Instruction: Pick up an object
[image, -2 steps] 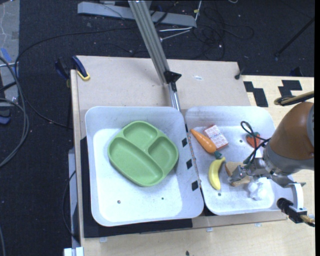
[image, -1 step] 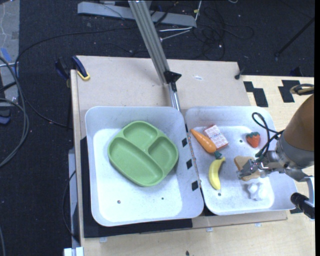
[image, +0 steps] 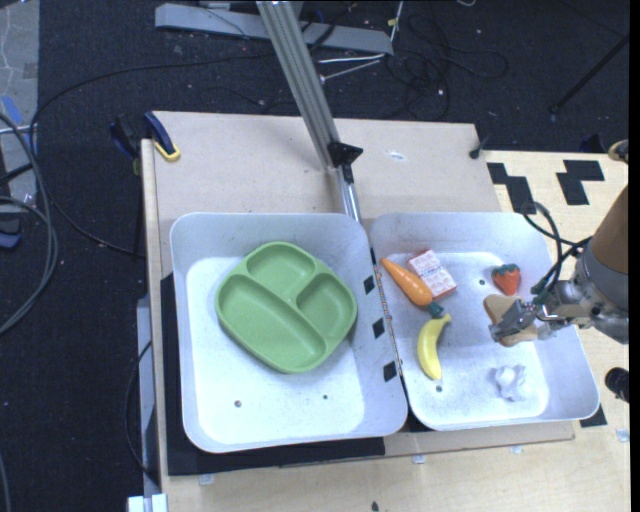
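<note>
Matt green plastic plate (image: 287, 305), glossy yellow banana (image: 431, 345), bare wood bench (image: 250, 165).

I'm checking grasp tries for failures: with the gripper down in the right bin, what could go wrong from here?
1. The gripper sits over a tan object close to the strawberry; a lift could knock the strawberry aside.
2. Its hold on the tan object is unclear, so it might come up with nothing.
3. The white crumpled item lies just below and could get nudged toward the bin wall.
</note>
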